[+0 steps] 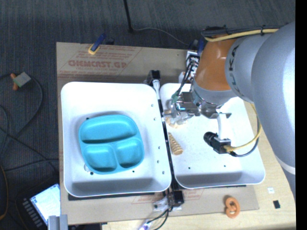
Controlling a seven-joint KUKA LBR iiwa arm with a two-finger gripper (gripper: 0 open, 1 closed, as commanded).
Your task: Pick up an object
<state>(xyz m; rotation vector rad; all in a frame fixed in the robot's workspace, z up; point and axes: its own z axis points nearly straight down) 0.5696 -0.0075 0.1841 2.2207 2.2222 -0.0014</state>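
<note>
The jaws [173, 113] reach into the right bin [240, 176] near its left wall; whether they are open or shut I cannot tell. Just below the jaws, a tan ridged object [175, 143] lies on that bin's floor, apart from them. Left of the jaws, past the divide between the 2 bins, the left bin [72, 99] holds a blue 3-compartment tray [111, 143]. Well below them, an orange ring [232, 206] lies on the table [110, 61].

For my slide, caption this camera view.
Gripper low over right bin near tan object; blue tray in left bin.
</note>
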